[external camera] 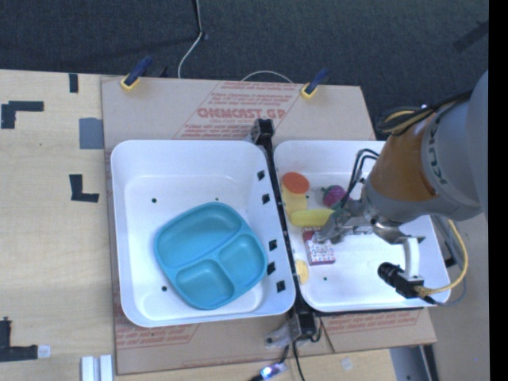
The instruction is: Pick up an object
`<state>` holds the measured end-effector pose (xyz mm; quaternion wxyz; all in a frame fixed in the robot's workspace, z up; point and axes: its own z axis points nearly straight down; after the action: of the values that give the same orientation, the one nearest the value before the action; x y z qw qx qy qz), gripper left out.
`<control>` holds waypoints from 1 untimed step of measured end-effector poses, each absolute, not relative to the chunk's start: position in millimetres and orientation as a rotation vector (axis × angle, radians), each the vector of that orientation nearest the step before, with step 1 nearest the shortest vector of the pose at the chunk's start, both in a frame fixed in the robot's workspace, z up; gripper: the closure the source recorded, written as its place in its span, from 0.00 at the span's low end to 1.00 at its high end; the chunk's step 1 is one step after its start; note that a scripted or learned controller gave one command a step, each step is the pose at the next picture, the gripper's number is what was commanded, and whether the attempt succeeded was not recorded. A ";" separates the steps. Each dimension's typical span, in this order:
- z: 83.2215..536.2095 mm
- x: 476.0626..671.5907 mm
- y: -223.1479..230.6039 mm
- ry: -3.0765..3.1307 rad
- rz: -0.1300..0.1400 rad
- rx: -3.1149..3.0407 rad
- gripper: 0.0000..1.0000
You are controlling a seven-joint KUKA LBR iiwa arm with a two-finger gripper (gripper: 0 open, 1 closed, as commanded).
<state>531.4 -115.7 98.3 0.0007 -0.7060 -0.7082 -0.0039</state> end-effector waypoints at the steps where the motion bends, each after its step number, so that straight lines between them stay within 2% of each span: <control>1: 138.1 530.6 -119.7 -2.222 0.003 -2.219 1.00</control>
<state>530.6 -119.7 138.1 0.0009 -0.7066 -0.7076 0.0009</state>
